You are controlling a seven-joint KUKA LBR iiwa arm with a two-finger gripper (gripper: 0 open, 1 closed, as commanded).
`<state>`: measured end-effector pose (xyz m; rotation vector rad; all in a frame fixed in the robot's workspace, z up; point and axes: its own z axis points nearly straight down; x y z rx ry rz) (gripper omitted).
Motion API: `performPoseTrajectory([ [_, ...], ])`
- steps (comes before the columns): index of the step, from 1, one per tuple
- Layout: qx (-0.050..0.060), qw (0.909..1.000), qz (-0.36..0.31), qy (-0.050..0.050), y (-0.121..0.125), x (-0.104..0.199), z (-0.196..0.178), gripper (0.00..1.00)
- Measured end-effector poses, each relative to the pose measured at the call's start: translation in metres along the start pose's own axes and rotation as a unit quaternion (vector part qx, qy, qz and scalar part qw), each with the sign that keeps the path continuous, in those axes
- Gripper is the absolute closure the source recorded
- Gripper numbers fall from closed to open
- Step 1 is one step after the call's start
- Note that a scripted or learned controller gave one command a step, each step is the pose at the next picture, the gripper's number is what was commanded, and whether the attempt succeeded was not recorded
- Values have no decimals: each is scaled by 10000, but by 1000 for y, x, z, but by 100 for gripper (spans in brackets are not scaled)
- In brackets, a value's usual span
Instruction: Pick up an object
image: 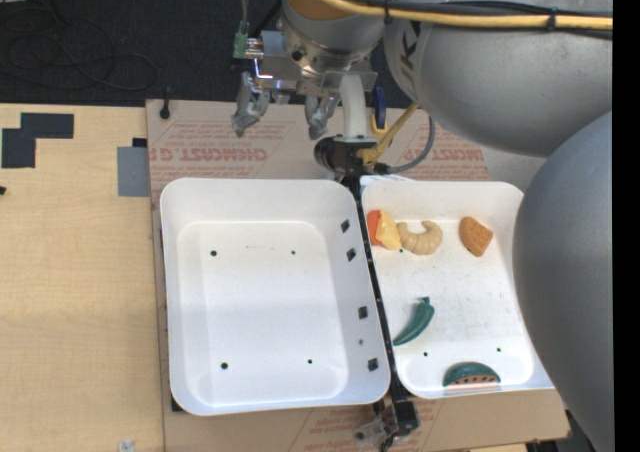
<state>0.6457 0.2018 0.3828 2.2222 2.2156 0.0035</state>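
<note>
In the camera view, the gripper (284,120) hung high over the cardboard behind the 2 bins, its 2 fingers spread apart with nothing between them. The left bin (180,240) lay below it toward 6 o'clock, while every candidate object sat in the right bin (515,202), toward roughly 4 to 5 o'clock from the fingertips. Nearest were an orange wedge (381,228) touching a pale curled piece (421,237), both close to the divider wall at the bin's 10 o'clock corner; a tan chunk (476,236) lay apart from them toward 3 o'clock. A green pepper (414,322) lay near the middle of the bin, its long axis running from about 1 o'clock to 7 o'clock, with open floor on all sides. A dark green slice (471,374) sat against the front rim at 6 o'clock. Judging by this layout, the pepper looked the easiest pick, since the fingers could close across its narrow width with free room around it, whereas the wedge and curled piece crowded each other and the wall, and the slice left little clearance at the rim. The arm's own bulk covered the bin's 3 o'clock side.
</note>
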Motion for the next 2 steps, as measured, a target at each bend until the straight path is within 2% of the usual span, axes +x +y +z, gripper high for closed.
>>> performPoseTrajectory([
  [1,50,10000,-39,-11,-2,3,-5,100],
  [2,27,10000,-31,1,-2,-2,-31,100],
])
